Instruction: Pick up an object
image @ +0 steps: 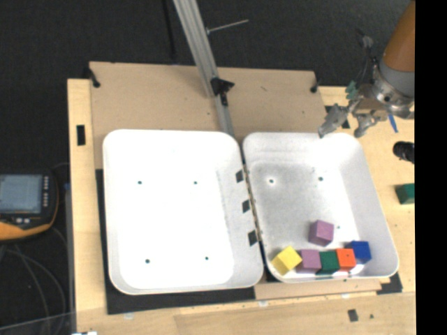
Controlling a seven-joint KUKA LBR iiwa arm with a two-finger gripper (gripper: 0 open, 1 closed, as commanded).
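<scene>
Risk: blocks bunched against near wall of right bin (363,166); my fingers could wedge between neighbours, knock them, or close on nothing. Purple block (321,232) stands apart, safest target. My pincer (347,124) hangs over bin's far right corner, seemingly spread, nothing between fingers. Blocks well apart from pincer, toward near edge.

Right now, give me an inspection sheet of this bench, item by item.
Surface: wooden bench bearing a left white bin and a right white bin.
Job's things: small cubes along the right bin's near wall: yellow cube, purple cube, green cube, orange cube, blue cube.
Clutter: green block on the bench.
Gripper: gripper above the right bin's far corner, nothing held.
Cables: cables, lower left.
Surroundings: handheld pendant; metal rail.
</scene>
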